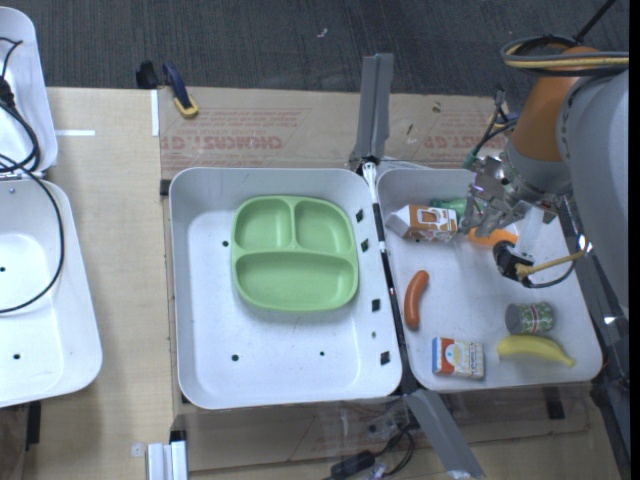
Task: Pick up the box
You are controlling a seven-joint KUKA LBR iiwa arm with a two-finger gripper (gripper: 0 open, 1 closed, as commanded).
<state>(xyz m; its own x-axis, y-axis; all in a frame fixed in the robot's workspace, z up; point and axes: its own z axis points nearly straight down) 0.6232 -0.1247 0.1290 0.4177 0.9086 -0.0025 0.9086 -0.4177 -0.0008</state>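
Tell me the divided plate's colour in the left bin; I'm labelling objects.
Light green, plain, with no pattern: the divided plate shows clearly in the camera view.

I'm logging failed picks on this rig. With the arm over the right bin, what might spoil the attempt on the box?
Two cartons lie in the right bin: one beside the gripper, another near the front, so the wrong one may be chosen. An orange item sits right under the gripper and might be caught instead. The nearer carton lies tilted by the bin's divider, so it may slide away.

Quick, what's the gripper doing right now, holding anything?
Gripper: low over the right bin's far end, beside the carton box; its state cannot be told.
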